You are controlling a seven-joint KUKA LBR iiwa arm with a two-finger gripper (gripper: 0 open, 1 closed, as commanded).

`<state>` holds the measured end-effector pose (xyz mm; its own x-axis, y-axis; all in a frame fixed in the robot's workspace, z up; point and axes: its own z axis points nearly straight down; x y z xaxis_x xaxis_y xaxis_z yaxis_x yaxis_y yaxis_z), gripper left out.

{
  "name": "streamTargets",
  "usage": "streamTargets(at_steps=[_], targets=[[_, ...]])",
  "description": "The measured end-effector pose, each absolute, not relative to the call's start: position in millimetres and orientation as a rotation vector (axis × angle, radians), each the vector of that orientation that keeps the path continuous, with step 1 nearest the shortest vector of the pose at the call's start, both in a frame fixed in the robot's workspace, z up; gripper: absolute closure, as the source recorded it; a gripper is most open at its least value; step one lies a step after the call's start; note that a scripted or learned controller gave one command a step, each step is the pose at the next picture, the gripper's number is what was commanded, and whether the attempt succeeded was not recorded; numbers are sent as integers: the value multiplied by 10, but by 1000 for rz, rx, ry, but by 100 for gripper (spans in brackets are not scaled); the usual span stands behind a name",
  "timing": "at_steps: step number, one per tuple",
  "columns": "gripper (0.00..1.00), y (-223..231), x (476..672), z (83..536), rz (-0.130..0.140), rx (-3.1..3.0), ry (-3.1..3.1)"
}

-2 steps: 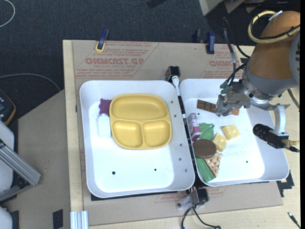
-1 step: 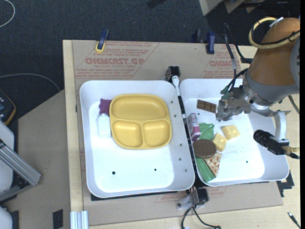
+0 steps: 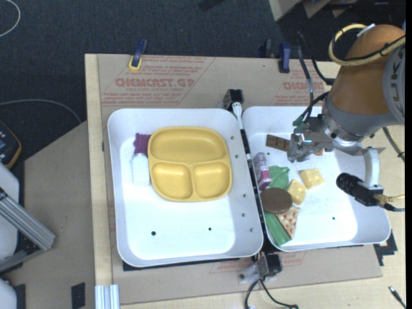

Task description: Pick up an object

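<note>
In the right bin (image 3: 360,234), centre-left: yellow cheese wedge (image 3: 311,177), likely light, rigid, smooth; best gripped across its flat faces. The gripper (image 3: 302,148) hangs just above-left; its opening and contents cannot be told.

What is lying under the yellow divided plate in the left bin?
A purple and white object sticks out from beside the yellow divided plate, at its left edge. Whether it continues beneath cannot be told; anything else below is covered.
</note>
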<state>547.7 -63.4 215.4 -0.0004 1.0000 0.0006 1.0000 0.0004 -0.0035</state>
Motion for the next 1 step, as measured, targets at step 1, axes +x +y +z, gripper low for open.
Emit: streamTargets(at_steps=[1], targets=[[100,-767,5522,2224,-2,-2224,-2222]])
